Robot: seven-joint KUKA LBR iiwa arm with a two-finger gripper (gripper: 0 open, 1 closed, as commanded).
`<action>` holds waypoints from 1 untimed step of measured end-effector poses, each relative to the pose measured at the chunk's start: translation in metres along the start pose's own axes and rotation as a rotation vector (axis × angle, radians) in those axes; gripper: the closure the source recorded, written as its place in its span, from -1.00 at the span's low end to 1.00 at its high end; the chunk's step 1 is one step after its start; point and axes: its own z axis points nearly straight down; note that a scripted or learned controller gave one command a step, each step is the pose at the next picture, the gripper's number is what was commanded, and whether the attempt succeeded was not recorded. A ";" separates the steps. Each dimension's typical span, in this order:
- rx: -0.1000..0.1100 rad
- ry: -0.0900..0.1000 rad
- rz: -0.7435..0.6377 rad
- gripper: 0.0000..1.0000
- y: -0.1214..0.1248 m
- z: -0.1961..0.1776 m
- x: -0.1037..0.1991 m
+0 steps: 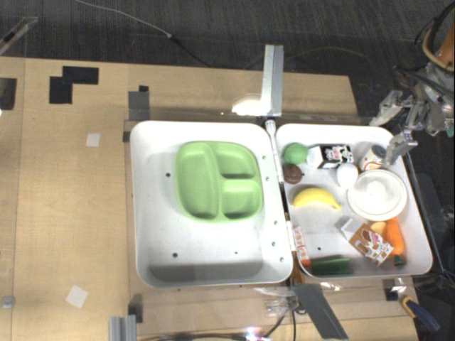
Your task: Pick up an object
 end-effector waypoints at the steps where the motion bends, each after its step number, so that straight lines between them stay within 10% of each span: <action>1: -0.003 0.009 -0.088 -1.00 -0.022 0.105 0.050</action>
